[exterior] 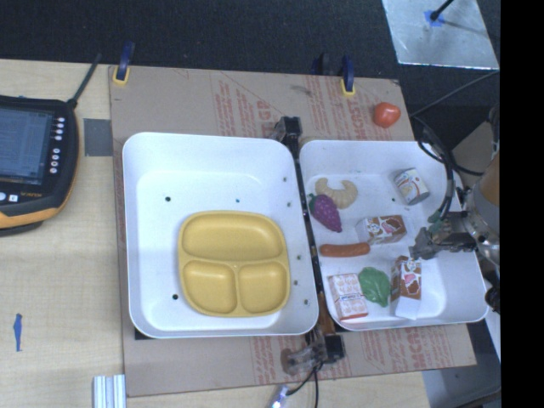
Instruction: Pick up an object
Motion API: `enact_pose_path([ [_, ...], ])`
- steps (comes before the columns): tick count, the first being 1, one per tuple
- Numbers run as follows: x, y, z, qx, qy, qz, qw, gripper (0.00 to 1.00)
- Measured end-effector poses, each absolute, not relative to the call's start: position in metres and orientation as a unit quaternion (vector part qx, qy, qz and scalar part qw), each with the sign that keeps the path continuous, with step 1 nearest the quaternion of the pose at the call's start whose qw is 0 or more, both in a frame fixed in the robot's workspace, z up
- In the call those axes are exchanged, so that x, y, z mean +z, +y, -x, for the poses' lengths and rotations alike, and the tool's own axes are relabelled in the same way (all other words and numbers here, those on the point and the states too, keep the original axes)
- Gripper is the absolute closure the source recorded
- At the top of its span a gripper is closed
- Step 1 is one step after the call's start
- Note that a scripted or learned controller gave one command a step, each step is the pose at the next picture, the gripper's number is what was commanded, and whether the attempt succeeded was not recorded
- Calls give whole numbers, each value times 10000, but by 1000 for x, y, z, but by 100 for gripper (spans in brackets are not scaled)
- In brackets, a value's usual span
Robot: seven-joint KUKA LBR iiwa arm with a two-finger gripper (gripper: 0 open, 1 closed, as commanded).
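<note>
A: Log the bench as you see it. Left bin [144,228] holds a yellow divided plate [233,263], lying flat toward the bin's near half.

B: And the right bin [459,313]?

A: You have eight items there. A tan croissant [340,193] sits at the far left with purple grapes [326,212] touching it just below. A small can [410,185] lies tilted at the far right. A brown-and-white packet [384,229] is mid-bin, and a sausage [344,249] lies lengthwise just below it. Near edge: a red-and-white box [347,297], a green vegetable [374,285] beside it, then a carton [408,286] on its side.

B: Where do you put the gripper?

A: The gripper [422,251] hangs over the right bin's right half, just above the carton's far end. Arm enters from the right. It is dark and blurred; you cannot tell from this angle how the jaws stand, and nothing shows between them.

B: Anything outside the bins?

A: Note a red tomato [387,114] on the cardboard [212,100] beyond the right bin, and a pendant [30,160] on the bench at far left.
</note>
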State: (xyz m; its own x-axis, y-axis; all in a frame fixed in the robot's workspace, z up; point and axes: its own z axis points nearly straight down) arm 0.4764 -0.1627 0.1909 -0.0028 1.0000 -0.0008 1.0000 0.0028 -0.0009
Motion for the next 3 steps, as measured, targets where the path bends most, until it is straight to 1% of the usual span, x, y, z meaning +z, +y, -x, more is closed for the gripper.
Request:
enact_pose_path([
  [1,190,-162,-476,7,-7082,7060,6,0],
  [2,93,-154,-535,1,-7088,7054,1,0],
  [3,91,-105,-500,15,-7097,7045,19,0],
])
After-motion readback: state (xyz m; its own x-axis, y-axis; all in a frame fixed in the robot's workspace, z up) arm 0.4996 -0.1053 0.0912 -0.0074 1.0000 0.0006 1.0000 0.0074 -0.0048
